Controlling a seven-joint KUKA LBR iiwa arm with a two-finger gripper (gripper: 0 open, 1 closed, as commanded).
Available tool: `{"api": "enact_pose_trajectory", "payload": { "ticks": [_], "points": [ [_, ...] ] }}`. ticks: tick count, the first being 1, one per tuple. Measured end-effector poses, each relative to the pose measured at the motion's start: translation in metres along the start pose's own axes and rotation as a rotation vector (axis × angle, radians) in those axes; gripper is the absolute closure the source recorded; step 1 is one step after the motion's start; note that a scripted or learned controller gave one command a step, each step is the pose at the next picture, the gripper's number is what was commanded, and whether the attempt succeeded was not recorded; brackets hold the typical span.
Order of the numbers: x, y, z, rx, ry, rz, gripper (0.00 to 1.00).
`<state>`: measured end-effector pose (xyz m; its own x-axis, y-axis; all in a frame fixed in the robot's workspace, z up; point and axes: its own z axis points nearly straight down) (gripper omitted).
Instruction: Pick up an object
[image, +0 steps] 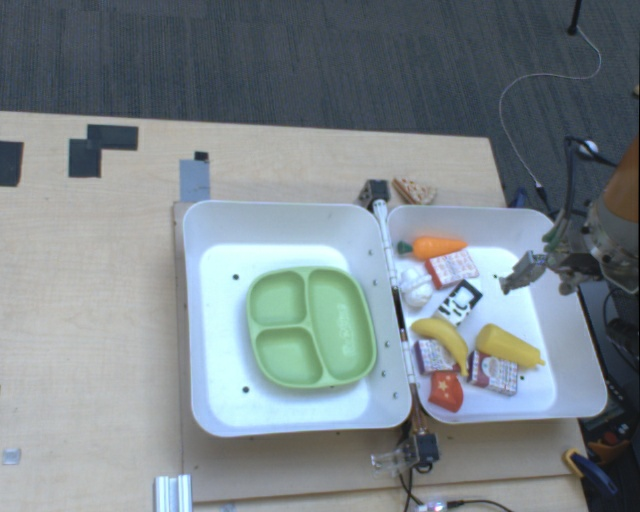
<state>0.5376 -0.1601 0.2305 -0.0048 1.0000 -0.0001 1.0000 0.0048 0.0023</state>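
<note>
Your jaws (522, 272) hung over the right side of the right bin (585, 392), and the view was too poor for me to tell whether they were open or closed; I saw nothing between them, though the grey blur there may have hidden detail. The arm (612, 225) came in from the right edge, past the bin's far right corner. Nearest below and to the left of the jaws, you had a yellow pepper-like toy (510, 345) lying on the bin floor, with a small red-and-white carton (494, 372) touching its lower side. Left of those sat the banana (442, 338), a black-and-white card (460, 302) just above it, and another small carton (432, 357) tucked against the banana's lower left. A red strawberry-like toy (446, 392) lay near the bin's front edge. Toward the back you had a carrot (438, 246), a red-and-white packet (453, 267) just below it, and a white object (414, 288) by the left wall. In the left bin (205, 330) a green divided plate (310, 328) lay flat. Both bins sat side by side on the wooden bench (90, 330).
</note>
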Motion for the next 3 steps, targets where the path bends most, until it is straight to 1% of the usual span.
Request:
{"api": "enact_pose_trajectory", "payload": {
  "ticks": [1, 2, 3],
  "points": [
    [0.001, -0.051, 0.136, 0.002, 0.001, 0.003, 0.0],
    [0.001, -0.049, 0.125, -0.004, 0.0, 0.002, 1.0],
    [0.064, -0.049, 0.041, -0.002, 0.001, 0.0, 1.0]
  ]
}}
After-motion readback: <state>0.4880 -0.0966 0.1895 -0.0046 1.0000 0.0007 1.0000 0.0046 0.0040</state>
